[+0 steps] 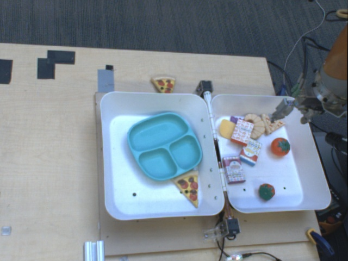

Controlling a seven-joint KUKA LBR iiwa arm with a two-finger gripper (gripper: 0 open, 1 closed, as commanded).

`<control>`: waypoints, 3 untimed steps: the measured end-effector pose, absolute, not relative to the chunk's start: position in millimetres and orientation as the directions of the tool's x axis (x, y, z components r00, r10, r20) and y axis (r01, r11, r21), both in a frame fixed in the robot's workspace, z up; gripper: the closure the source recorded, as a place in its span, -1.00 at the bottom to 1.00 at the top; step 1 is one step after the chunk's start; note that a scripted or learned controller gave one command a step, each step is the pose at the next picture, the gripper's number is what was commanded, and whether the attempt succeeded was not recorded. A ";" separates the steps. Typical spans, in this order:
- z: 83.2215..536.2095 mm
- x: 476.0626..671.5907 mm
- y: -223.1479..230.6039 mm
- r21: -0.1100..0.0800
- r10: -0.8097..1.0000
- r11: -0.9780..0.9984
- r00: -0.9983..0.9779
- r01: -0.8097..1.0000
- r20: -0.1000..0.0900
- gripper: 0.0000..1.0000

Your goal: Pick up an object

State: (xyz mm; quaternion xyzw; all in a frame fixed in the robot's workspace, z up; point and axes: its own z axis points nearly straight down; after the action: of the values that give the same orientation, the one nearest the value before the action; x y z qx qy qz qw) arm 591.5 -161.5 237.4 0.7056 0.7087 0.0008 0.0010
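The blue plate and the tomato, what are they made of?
The blue plate looks like hard plastic: one even colour, smooth, moulded into three sections. The tomato is probably toy plastic too, smooth and evenly red with a green top, though it is too small to be sure.

The arm (338, 64) shows an orange band, with a pale grey wrist section beneath it. The hand (293, 111) is dark grey metal, ending in slim fingers (281, 110).

Fixed above the surface (49, 145), looking down at a slant. Set far enough to take in both white bins (117, 200) whole. Carpeted floor (163, 15) along the top.
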 end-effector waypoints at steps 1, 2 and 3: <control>94.1 530.8 -123.1 0.003 1.000 0.002 -0.002 1.000 0.000 -1.00; 87.5 494.4 -87.7 0.012 1.000 0.001 0.000 1.000 -0.004 -1.00; 93.4 558.2 -103.3 0.004 1.000 0.004 -0.004 1.000 0.000 -1.00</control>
State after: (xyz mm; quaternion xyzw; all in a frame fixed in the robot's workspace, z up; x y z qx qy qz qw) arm 558.2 -103.3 93.4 0.7058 0.7084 0.0014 0.0017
